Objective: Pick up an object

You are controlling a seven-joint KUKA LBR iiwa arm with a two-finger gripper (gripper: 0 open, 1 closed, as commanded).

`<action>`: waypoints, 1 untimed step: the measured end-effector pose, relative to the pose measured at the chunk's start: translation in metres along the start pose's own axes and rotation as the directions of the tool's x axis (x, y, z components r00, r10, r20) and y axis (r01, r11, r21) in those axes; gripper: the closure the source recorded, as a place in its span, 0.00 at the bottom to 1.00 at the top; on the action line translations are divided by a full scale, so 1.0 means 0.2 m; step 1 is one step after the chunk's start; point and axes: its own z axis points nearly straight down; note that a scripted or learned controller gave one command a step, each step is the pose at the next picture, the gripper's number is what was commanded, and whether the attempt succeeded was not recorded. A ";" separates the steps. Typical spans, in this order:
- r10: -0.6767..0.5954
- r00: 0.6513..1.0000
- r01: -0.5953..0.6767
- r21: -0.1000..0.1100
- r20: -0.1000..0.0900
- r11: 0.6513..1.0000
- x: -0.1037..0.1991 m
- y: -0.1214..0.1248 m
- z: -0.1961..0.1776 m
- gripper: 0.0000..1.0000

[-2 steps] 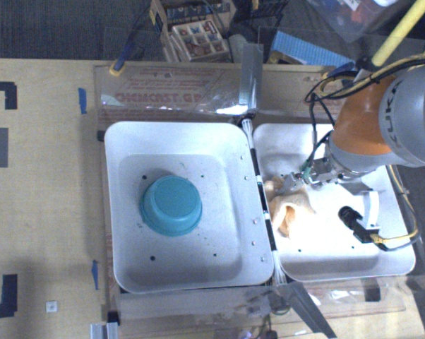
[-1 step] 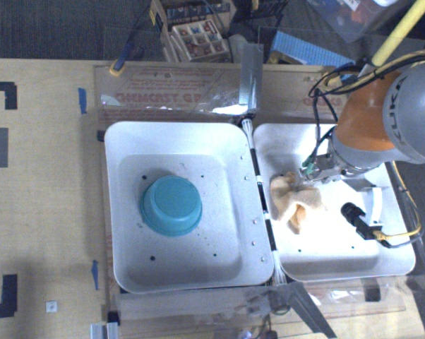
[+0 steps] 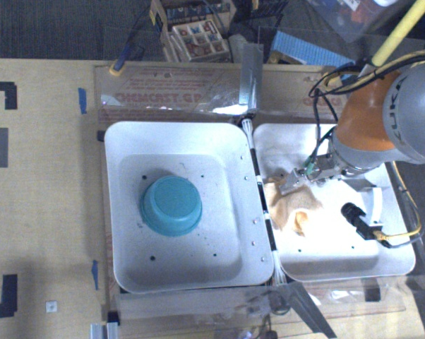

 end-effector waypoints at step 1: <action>-0.107 0.994 0.107 0.000 0.003 0.994 0.03 -0.08 0.05 0.00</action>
